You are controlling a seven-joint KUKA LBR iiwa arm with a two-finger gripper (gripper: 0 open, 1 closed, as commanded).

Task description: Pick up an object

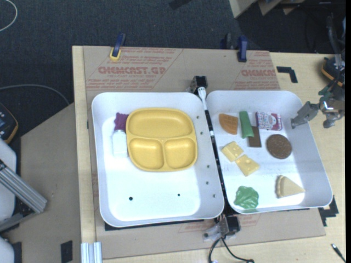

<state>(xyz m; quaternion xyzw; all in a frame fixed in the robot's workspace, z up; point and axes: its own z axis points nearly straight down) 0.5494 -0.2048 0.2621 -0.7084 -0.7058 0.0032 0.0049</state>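
The right bin (312,147) holds several small food-like items: an orange wedge (229,124), a green bar (245,124), a brown bar (254,139), a pink-and-white packet (268,120), a round brown cookie (278,146), two yellow cheese pieces (232,150) (247,165), a green leafy lump (246,197) and a tan wedge (287,186). My gripper (316,116) hangs over the bin's right rim, beside the packet and above the cookie. It is open with nothing between its fingers.
The left bin (159,201) holds a yellow divided plate (162,138), a white bottle (118,143) and a purple item (120,120) at its left. Clamps (116,48) (242,47) grip the cardboard-covered bench's far edge.
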